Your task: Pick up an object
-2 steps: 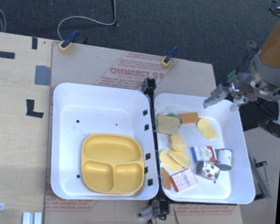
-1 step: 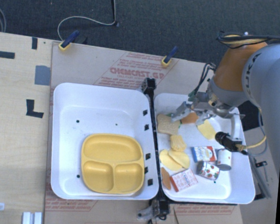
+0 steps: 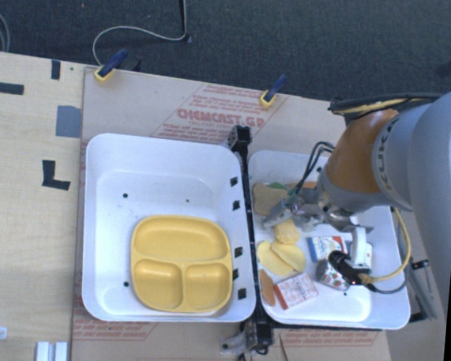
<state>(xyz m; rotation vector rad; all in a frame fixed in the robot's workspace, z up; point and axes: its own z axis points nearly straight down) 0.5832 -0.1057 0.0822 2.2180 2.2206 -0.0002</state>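
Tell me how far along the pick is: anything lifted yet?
Done: the arm has reached into the right bin, with the tool down among the clutter. In hand: nothing visibly lifted; the yellow pieces and packet lie on the bin floor. Left: grasp and lift. The yellow tray sits untouched in the left bin.
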